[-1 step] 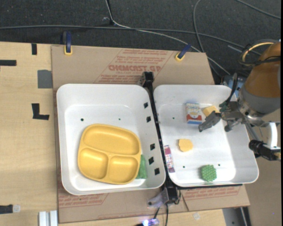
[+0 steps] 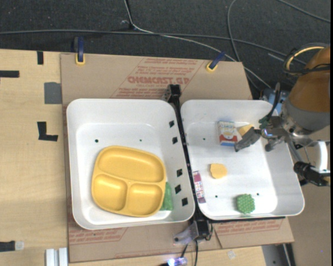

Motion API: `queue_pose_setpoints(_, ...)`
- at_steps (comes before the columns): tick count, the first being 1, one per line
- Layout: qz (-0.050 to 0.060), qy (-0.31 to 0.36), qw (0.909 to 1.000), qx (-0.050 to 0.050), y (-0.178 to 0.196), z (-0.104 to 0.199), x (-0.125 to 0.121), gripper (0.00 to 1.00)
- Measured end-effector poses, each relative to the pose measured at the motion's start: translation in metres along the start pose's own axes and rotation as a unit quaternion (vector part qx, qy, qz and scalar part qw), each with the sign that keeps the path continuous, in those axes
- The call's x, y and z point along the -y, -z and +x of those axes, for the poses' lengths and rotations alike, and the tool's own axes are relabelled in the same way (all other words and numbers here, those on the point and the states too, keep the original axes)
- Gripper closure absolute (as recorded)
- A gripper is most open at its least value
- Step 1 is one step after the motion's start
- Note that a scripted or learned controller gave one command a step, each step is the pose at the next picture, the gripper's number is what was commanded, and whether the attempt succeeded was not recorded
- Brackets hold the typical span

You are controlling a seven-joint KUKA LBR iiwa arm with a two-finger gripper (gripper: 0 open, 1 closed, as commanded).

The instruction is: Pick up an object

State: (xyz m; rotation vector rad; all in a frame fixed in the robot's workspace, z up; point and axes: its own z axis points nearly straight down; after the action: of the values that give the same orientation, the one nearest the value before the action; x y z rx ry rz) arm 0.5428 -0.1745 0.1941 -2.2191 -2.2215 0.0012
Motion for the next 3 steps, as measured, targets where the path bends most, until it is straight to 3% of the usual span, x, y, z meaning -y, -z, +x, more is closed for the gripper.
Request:
queue_pose_setpoints(2, -0.001, 0.0, 1.0, 0.002, -0.111, 0.006, 0.0, 0.0)
queue_pose_setpoints(3, -0.002, 0.0, 1.0, 0.002, -0.098, 0.005, -0.002, 1.0)
